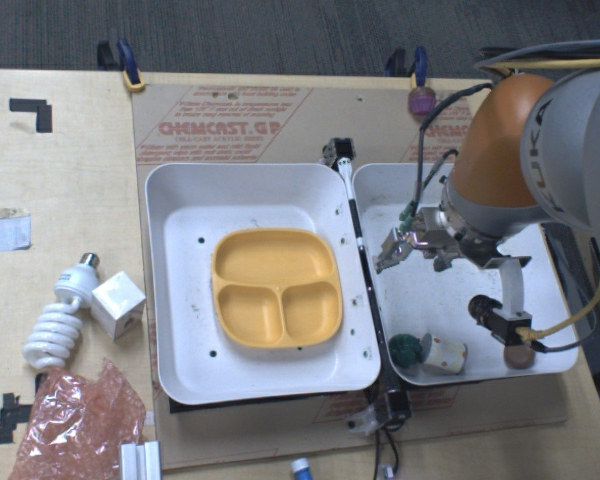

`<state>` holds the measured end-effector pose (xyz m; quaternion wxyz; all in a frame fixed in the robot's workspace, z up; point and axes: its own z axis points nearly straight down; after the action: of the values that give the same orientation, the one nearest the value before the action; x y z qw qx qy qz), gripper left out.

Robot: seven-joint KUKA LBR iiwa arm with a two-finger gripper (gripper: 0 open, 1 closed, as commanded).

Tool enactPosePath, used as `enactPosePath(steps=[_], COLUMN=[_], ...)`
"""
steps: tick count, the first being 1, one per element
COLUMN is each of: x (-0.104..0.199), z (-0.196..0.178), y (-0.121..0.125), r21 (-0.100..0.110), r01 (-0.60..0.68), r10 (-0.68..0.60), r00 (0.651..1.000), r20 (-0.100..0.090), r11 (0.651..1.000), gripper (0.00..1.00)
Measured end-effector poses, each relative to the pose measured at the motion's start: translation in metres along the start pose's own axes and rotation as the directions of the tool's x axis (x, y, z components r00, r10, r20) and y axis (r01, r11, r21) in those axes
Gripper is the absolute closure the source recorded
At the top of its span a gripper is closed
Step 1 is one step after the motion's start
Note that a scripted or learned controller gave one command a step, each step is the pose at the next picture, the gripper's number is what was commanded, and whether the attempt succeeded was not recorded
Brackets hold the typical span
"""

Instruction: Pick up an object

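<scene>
**Inspector:** Tool [392, 251] sits over the upper left part of the right bin [550, 366], hanging from the grey arm with the orange band [500, 143] that enters from the right of the frame. I cannot tell how far it is open; the metal parts at its tip are too small and cluttered to read. Nothing shows between them.

**Supervisor:** So the pick is not done?

**Inspector:** Judging by this, no. No object is seen off the bin floor. Candidates, left to right: a yellow divided tray [277, 288] lies flat in the middle of the left bin [180, 218]; in the right bin, a dark green object [407, 347] and a small white object [445, 354] lie just beside each other at the lower edge, well below the tool. What remains, I would say, is the approach, the grasp and the lift.

**Supervisor:** And the surroundings?

**Inspector:** Left of frame, the pale wooden tabletop [50, 188] carries a spiral light bulb [60, 323], a white cube [118, 304] touching it, and crumpled pink plastic [80, 428] at lower left. Both bins rest on a brown board with red print [220, 123], clamped along the top edge. Dark carpet [280, 13] runs across the top of the frame.
</scene>
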<state>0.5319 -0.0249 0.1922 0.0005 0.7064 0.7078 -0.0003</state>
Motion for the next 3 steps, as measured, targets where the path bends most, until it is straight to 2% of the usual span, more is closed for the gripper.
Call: enactPosePath(steps=[1,2,3], x=[-0.071,-0.073,-0.074], z=[0.083,0.1,0.09], y=[0.038,-0.031,-0.03], r21=[0.001,0.0,-0.002], r01=[-0.001,-0.003,-0.005], r10=[0.001,0.003,0.005], r00=[1.0,1.0,1.0], r20=[0.0,-0.001,0.0], r11=[1.0,1.0,1.0], gripper=[0.0,0.0,1.0])
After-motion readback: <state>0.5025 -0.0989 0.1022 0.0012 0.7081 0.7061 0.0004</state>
